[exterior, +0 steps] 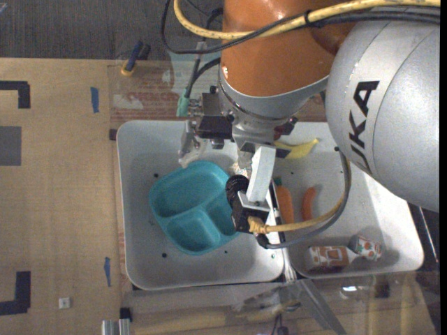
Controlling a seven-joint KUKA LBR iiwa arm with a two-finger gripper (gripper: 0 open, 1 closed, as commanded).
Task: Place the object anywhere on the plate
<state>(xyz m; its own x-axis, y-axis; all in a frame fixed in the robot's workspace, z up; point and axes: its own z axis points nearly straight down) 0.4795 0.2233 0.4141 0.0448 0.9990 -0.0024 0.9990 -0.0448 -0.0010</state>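
You have a pale wooden bench [56, 208] spreading out toward nine o'clock. It carries black tape corners [17, 93] at ten and eight o'clock, and short blue tape strips [94, 100] nearer the middle. At twelve o'clock, beyond its edge, lies dark grey floor [70, 12]. The light is soft and even across the wood.

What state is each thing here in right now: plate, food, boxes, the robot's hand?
Teal divided plate: flat, open side up, in the left bin.
Carrot nearer the plate: lying flat in the right bin.
Other carrot: lying beside it, not touching.
Banana: at the right bin's back, partly hidden under the arm.
Orange-labelled carton: on its side, right bin's front.
Small carton: lying beside it.
Hand: over the left bin's back, behind the plate.
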